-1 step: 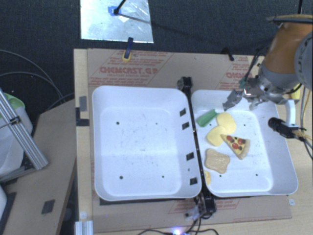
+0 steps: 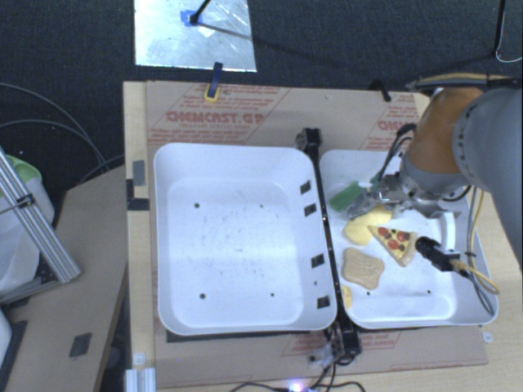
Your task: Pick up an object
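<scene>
The right bin [image 2: 425, 305] holds a green block [image 2: 346, 195], a pale yellow piece [image 2: 364, 225], a toy pizza slice [image 2: 395, 242] and a toy bread slice [image 2: 363, 268]. A small yellow bit [image 2: 346, 296] lies by the bin's left wall. My gripper [image 2: 369, 204] hangs low over the bin's upper part, between the green block and the yellow piece. Its tips sit close to both, and the wrist covers how they stand.
The left bin [image 2: 237, 235] lies beside the right one, with a black divider [image 2: 323, 219] between them. A black cable and a yellow cable [image 2: 470, 268] trail along the right bin's right side. Cardboard [image 2: 245, 113] underlies both bins.
</scene>
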`<state>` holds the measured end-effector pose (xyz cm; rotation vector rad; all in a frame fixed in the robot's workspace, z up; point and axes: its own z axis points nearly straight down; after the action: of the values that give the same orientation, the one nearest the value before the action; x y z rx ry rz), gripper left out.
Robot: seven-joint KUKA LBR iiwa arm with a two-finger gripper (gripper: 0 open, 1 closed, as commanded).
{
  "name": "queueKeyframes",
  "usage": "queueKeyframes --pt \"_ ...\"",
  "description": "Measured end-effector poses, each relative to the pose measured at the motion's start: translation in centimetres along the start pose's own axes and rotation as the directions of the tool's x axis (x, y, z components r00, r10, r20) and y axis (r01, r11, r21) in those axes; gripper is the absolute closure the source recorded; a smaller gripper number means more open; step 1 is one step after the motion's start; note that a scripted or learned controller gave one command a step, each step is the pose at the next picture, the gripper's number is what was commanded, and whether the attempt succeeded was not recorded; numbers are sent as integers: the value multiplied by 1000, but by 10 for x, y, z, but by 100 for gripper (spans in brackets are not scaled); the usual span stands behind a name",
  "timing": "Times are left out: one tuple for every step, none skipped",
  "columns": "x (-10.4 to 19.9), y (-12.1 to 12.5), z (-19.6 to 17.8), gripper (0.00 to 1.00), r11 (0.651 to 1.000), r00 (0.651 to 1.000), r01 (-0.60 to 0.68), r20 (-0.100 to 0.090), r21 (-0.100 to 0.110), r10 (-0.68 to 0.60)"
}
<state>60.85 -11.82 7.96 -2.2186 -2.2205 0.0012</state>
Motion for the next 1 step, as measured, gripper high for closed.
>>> queueKeyframes --pt "34 -79 -5 0 1000 1000 0 -1 0 0"
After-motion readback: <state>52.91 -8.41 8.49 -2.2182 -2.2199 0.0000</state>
